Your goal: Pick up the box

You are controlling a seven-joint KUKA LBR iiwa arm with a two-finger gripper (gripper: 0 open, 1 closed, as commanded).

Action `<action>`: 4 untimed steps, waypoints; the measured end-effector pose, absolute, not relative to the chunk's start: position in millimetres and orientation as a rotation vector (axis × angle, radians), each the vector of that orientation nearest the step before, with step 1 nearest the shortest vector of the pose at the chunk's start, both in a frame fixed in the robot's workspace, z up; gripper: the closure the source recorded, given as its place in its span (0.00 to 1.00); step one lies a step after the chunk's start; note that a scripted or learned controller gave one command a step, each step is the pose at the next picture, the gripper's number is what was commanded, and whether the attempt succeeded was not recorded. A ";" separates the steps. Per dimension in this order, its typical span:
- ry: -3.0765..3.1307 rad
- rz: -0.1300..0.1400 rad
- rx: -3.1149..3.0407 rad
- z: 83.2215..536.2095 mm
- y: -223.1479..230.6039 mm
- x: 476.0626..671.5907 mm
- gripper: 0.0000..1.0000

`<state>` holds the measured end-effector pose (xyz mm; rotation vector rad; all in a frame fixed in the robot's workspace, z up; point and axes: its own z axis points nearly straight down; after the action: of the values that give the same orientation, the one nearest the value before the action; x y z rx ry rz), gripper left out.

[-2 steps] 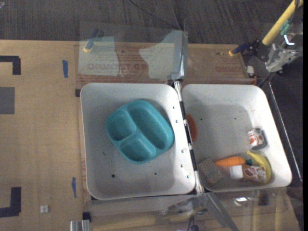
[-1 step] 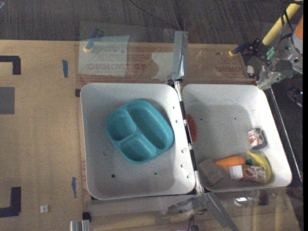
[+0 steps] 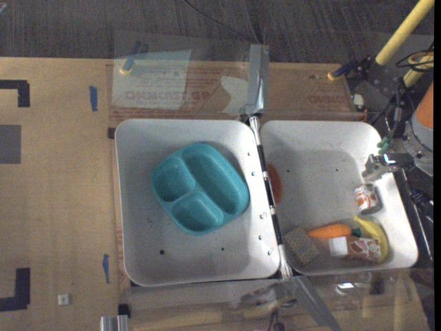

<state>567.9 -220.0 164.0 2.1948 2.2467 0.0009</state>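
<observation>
Box: one, small, white and orange-red, lay flat in the near right corner of the right bin, resting against or partly on top of the single banana. One carrot lay just to its left, tip pointing toward the centre divider and its stem end touching or nearly touching the box. One grey-tan sponge-like block sat beside the carrot along the near edge. One small red-and-white can stood or lay near the right edge, a little farther back than the banana. One reddish flat object lay against the left wall of the right bin; identity unclear. Left bin carried one teal divided plate with three compartments, placed near its centre. Gripper hung over the right edge of the right bin, just behind the can and apart from the box; whether the fingers were spread or pressed together could not be told from this view, and nothing was seen between them. Banana, carrot and can crowded the box on three sides
</observation>
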 end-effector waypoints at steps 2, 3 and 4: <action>2.895 0.009 1.198 88.8 -220.2 553.6 1.00; 2.885 0.013 1.205 100.1 -222.6 554.5 1.00; 2.782 0.005 1.435 88.8 -176.4 603.7 1.00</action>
<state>603.7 -176.4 88.8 1.4349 2.7815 0.0048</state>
